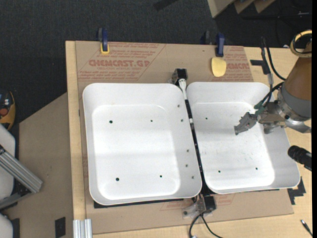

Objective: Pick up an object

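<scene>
Dark grey carpet (49, 14) lies all around the bench. On the bench is a flat brown board (129, 58) with red letters printed on it. Two blue clamps hold the far edge of the board, one on the left (103, 35) and one on the right (219, 41).

Two white bins sit side by side on the board, and their edges touch in the middle. The left bin (94, 148) has four small dark dots on its floor. The right bin (233, 177) has small dark dots too, and some faint grey scuffs on its floor. A black clip (179, 75) sits at the far end of the line where the bins meet. At the near end of that line are another small clip and a black cable (200, 207).

A small yellow lump (218, 66) lies on the board, just behind the far edge of the right bin and right below the right-hand clamp. It is outside both bins. I cannot tell which thing is the one to pick up.

The arm (302, 83) comes in from the right, orange-brown on top and grey lower down. Its gripper (242, 125) is over the right bin, near the middle of the bin's right half, and it points to the left. It is well apart from the yellow lump. I cannot tell how far open the gripper is, or if it has hold of anything.

A grey metal rail (20, 172) lies on the floor at the left.
</scene>
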Controlling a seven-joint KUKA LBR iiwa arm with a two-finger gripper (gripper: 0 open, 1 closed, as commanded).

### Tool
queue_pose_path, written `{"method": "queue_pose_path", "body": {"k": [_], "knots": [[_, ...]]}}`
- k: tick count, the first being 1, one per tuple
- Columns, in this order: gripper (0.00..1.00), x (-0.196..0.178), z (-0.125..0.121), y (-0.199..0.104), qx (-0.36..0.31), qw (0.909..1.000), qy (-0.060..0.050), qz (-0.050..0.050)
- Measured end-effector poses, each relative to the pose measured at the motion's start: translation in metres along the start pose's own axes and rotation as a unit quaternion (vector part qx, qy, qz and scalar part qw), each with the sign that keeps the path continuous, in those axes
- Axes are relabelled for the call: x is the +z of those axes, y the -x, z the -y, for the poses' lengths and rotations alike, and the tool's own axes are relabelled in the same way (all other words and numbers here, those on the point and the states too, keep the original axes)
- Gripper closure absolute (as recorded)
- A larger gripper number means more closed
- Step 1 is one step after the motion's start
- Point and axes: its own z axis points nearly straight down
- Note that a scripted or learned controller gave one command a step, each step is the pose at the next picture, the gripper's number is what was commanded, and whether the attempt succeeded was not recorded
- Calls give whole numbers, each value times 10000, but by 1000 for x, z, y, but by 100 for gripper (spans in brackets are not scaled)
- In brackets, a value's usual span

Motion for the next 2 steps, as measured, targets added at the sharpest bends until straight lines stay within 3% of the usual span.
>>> {"method": "queue_pose_path", "body": {"k": [1, 2], "knots": [[100, -11, -1, 0, -3, 10000, 16, 4], [100, -178, -42, -48, -41, 9999, 114, 10]]}}
